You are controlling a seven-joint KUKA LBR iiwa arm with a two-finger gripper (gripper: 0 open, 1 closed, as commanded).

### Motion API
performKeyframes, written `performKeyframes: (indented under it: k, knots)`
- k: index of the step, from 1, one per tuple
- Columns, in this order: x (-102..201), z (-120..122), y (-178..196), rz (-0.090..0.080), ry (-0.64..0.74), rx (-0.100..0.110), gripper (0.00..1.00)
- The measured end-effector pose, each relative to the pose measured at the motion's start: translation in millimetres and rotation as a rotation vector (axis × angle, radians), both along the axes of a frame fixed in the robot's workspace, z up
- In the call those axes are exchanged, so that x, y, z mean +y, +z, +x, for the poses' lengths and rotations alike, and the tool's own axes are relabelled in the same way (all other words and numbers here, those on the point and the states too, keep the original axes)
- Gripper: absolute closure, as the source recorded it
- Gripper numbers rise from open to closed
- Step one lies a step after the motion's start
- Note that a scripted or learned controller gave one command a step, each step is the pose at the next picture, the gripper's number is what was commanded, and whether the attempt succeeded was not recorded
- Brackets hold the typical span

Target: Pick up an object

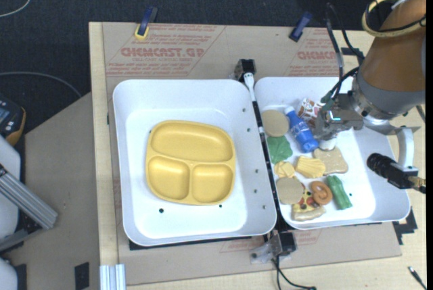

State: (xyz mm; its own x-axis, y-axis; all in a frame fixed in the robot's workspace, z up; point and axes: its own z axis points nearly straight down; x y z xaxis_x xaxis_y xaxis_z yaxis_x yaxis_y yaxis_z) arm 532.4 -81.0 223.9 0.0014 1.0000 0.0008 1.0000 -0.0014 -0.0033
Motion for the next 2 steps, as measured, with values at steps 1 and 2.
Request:
performKeyframes:
  k: [1, 2]
  knots:
    - [8.1, 10.1, -7.9, -0.001, 0.002, -0.004, 1.00]
    - [1.3, 7.0, -4.2, -0.001, 0.001, -0.005, 1.00]
